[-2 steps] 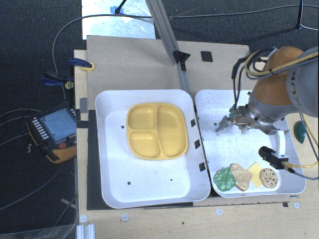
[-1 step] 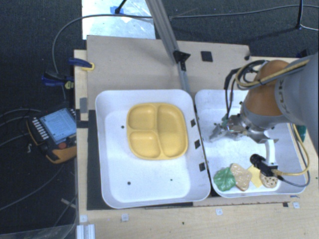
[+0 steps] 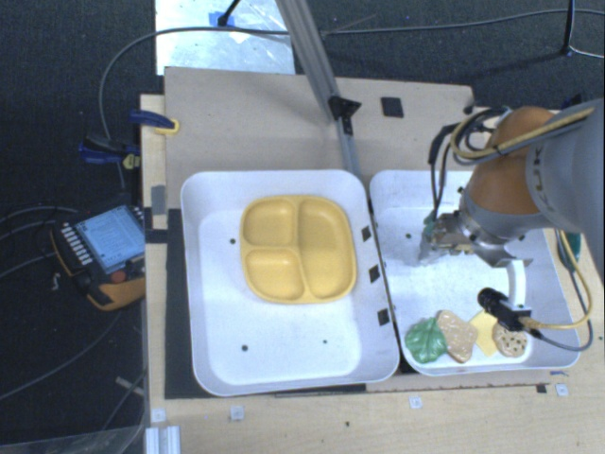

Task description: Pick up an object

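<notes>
Camera view shows the gripper [image 3: 437,244] low inside the right bin [image 3: 397,197], over bare floor; whether it is spread or pressed together I cannot tell. Small food objects [image 3: 463,336] cluster at that bin's near edge, apart from it; a yellow divided plate [image 3: 298,249] lies in the left bin [image 3: 217,348].

the kuka iiwa arm [image 3: 567,159] is a thick, rounded grey body with a glossy orange band [image 3: 510,173] at its wrist end. yellow and black cables [image 3: 463,135] loop off the band toward eleven o'clock. toward seven o'clock of the band sits a grey metal wrist block [image 3: 449,235]. a white bracket [image 3: 515,282] carries a small black part [image 3: 496,305].
</notes>
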Robot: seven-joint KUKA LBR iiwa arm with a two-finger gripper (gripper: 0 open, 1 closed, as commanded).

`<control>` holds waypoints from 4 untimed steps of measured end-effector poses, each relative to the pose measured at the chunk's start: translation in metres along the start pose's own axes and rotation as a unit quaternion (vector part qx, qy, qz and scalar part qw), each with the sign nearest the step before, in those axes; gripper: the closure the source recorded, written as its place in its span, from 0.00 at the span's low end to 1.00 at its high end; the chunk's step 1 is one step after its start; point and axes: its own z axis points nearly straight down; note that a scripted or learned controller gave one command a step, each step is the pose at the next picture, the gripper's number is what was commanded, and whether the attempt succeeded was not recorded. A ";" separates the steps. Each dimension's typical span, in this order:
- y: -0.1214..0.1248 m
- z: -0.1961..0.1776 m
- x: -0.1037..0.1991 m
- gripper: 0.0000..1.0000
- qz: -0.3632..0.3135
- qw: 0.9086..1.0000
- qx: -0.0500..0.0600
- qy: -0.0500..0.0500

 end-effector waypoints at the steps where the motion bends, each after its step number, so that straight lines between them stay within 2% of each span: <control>1: 0.001 -0.046 0.007 1.00 -0.002 1.000 -0.001 0.000; 3: 0.010 -0.172 0.011 1.00 -0.003 1.000 -0.003 -0.001; 4: 0.011 -0.180 0.011 1.00 -0.003 1.000 0.000 0.000</control>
